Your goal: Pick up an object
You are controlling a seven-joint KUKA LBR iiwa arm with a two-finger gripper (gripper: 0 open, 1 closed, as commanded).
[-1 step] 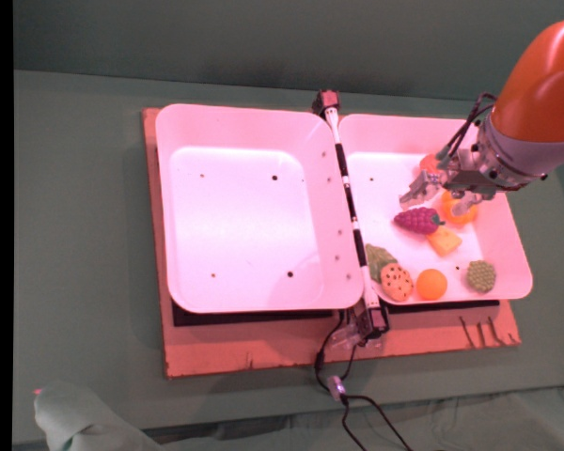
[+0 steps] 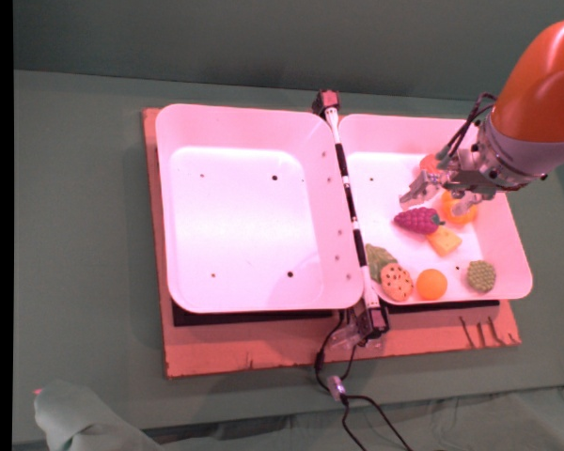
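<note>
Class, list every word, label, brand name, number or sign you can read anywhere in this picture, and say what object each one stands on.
None: no readable text on the arm, the two bins, the toy foods or the black-and-white bar between the bins.

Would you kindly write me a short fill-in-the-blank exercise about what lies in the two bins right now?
1. All the toy foods lie in the ____ bin of the camera view.
2. The purple grape bunch lies directly to the ____ of the yellow wedge in the image.
3. The orange ball sits between the spotted cookie and the ____ bumpy piece.
4. The gripper hangs over the ____ bin.

Missing words: right; left; green; right
</note>
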